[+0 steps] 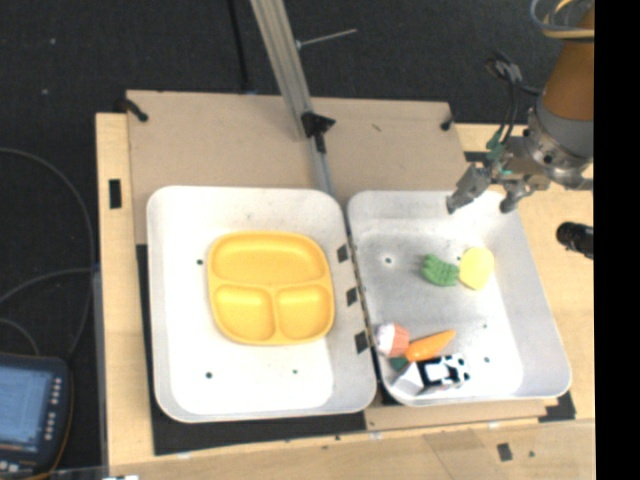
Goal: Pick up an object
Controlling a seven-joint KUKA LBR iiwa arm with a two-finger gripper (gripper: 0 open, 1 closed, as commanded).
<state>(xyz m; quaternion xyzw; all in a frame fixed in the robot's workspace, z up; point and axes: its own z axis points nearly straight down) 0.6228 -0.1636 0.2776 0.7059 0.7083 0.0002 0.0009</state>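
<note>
My gripper point(487, 196) hangs over the far right corner of the right bin point(520, 368), with its two dark fingers spread apart and nothing between them. Below it in that bin lie a green toy point(437, 270) and a pale yellow piece point(476, 267), touching each other. Near the bin's front left corner rest an orange carrot point(430, 345), a small red and white item point(392, 339) and a black and white block point(441, 372).
The left bin point(180, 368) holds a yellow divided plate point(270, 286). A slanted metal rail point(285, 58) rises behind the bins. A dark tablet point(30, 408) sits off the bench at the lower left.
</note>
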